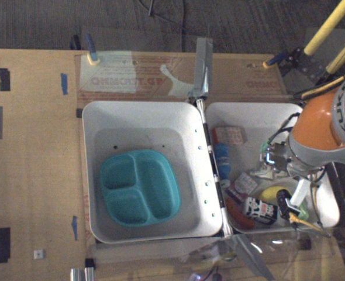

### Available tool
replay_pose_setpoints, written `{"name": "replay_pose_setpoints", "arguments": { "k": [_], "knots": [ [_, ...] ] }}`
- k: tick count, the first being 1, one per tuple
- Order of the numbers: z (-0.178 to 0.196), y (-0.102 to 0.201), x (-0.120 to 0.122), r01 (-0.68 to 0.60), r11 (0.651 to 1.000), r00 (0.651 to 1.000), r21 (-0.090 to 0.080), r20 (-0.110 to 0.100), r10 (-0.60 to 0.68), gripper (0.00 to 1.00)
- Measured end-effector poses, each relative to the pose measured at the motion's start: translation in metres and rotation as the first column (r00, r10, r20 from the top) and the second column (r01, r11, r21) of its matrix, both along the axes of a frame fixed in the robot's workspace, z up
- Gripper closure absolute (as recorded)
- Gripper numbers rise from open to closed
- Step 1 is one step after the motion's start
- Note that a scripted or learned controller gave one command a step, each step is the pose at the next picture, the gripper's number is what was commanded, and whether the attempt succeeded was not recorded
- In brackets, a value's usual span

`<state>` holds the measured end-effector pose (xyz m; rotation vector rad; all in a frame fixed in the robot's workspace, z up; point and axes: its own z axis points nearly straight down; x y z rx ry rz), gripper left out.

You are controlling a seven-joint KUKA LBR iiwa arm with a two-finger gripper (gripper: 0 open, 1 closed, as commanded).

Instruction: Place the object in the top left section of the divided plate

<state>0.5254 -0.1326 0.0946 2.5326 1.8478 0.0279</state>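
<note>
One teal divided plate (pixel 139 187) in left bin (pixel 102 122).

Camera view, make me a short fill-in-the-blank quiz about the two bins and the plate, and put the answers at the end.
1. The teal divided plate lies in the ____ white bin.
2. The plate has ____ sections.
3. The arm's band above the wrist is ____.
4. The yellow object lies in the ____ white bin, among the clutter.

Missing words: left; three; orange; right
</note>
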Motion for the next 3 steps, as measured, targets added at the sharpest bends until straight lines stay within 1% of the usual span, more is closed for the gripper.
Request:
{"name": "replay_pose_setpoints", "arguments": {
  "k": [1,2,3],
  "knots": [
    [0.124,0.065,0.0,-0.038,0.999,0.999,-0.005,-0.018,0.038,1.0],
    [0.089,0.16,-0.047,-0.177,0.984,0.984,-0.004,-0.021,0.177,1.0],
    [0.119,0.227,0.011,-0.272,0.962,0.962,-0.005,-0.017,0.272,1.0]
  ]
}}
